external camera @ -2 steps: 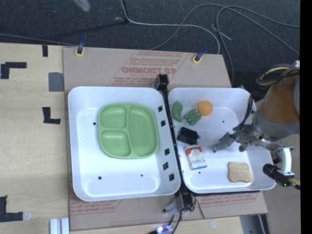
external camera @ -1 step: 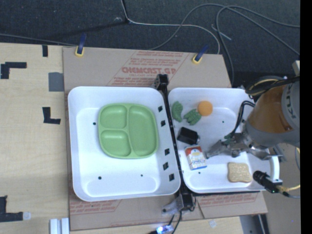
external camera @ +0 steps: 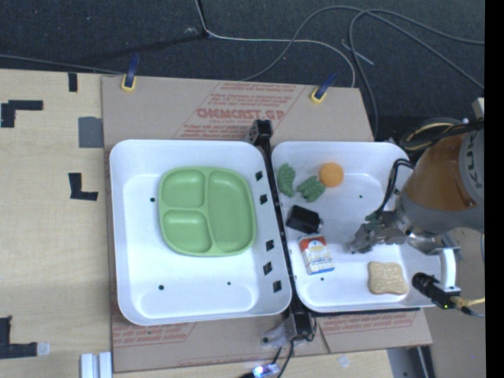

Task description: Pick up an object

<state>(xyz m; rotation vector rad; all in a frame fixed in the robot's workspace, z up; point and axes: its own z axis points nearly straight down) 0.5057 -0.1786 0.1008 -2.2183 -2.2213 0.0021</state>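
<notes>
Tan bread slice (external camera: 387,278) lies near the jaws (external camera: 364,241)

Even, diffuse overhead light, moderately bright; no hard shadows. The two shallow white plastic bins (external camera: 126,211) run near clipping, with mild glare on their floors and soft shading under the rims. Dark fabric backdrop (external camera: 94,14) across the top of the frame is underexposed and noisy. Low resolution overall, slightly soft; red print on the brown cardboard sheet (external camera: 236,109) barely legible. Grey robot arm with orange band (external camera: 445,183) at right edge looks smeared; small items lack fine detail.
</notes>
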